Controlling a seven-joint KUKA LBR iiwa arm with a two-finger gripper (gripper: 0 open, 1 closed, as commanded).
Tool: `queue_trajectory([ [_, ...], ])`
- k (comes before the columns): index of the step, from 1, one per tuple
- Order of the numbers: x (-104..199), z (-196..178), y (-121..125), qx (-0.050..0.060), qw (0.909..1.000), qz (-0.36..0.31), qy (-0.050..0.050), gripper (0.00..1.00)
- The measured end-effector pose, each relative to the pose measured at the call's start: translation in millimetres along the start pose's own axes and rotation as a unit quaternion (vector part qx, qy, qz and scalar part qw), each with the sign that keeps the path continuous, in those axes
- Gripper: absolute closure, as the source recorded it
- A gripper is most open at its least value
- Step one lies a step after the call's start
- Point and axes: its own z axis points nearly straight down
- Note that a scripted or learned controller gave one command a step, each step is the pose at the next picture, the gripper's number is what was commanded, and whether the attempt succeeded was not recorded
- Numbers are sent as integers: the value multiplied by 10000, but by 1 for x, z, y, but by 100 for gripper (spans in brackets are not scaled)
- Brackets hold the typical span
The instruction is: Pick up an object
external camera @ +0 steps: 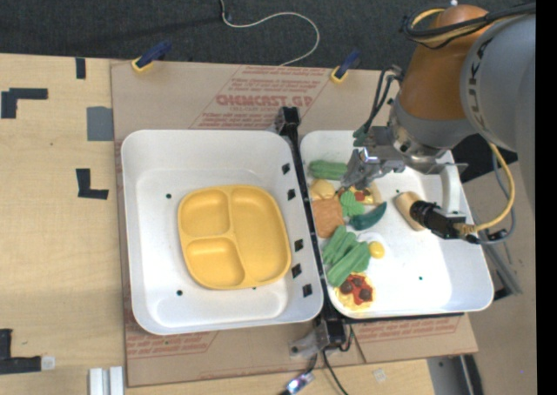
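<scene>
The gripper (pixel 358 172) hangs low over the toy food crowded along the right bin's (pixel 452 297) nine o'clock wall; whether its fingers are parted or closed cannot be told, and nothing shows between them. The likely target, a small green piece (pixel 352 204), sits just at six o'clock of the tip. The risk is that tightly packed neighbours block a clean closing or that smooth, rounded plastic slips out. The yellow divided plate (pixel 233 237) in the left bin (pixel 148 297) looks glossy and rigid.
</scene>
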Motion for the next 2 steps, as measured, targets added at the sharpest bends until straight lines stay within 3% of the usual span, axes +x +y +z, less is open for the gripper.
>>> queue_trajectory([
  [1,-4,10,17,-5,10000,-3,-5,100],
  [2,5,2,6,-2,10000,-3,3,100],
])
